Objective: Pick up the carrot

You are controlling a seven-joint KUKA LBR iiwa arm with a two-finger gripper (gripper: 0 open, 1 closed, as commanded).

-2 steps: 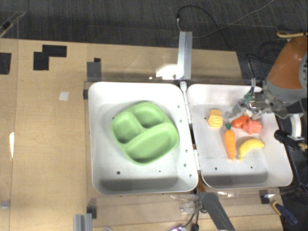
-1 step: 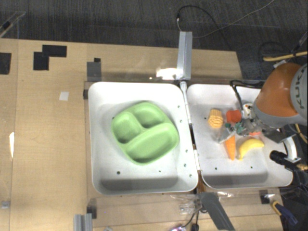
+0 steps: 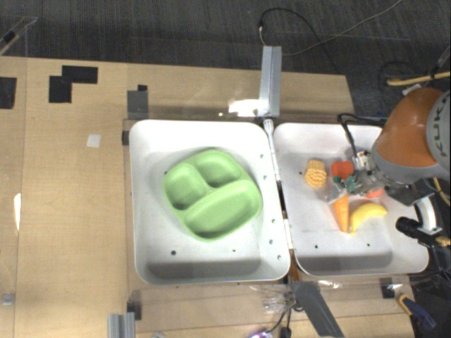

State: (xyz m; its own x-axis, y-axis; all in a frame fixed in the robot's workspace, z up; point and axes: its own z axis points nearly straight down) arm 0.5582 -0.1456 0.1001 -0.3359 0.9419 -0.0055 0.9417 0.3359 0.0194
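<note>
small orange plastic toy carrot (image 3: 342, 213) lies toward right white bin's (image 3: 303, 248) right edge, touching yellow banana (image 3: 368, 213). gripper (image 3: 358, 182) hovers above; grip state unclear. likely light, stiff, slick; take mid-body.

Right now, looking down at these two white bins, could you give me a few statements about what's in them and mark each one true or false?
1. The green plate lies in the left bin. True.
2. The carrot is on the green plate. False: it lies in the right bin, beside the banana.
3. The corn sits left of the carrot's bin-mates, apart from the banana. True.
4. The arm reaches in from the left. False: it comes in from the right, over the right bin.
5. The carrot is lifted clear of the bin. False: it lies on the bin floor, with the gripper just above it.
</note>
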